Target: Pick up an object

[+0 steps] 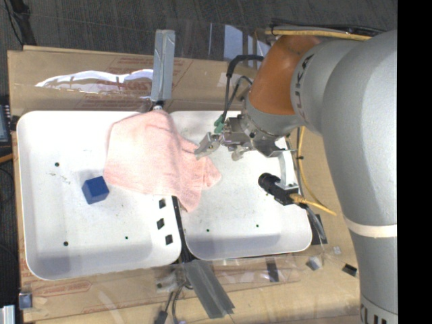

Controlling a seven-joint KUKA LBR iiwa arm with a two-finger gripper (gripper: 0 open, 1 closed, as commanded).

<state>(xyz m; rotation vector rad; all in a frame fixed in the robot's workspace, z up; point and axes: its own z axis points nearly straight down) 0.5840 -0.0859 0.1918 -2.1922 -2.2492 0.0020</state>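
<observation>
A pink cloth [155, 157] lies draped over the divider between the two white bins, most of it in the left bin [40, 248] and one corner reaching into the right bin [236, 238]. A small blue cube [95, 189] sits in the left bin, left of the cloth. My gripper [210, 142] hangs over the upper part of the right bin, with its tips at the cloth's right edge. The cloth's edge seems to touch the tips, but whether it lies between them is not visible.
The grey arm with its orange band [283, 73] fills the right side of the view above the right bin. A grey upright post [163, 66] stands behind the bins at the divider. Brown cardboard [81, 66] lies behind the bins.
</observation>
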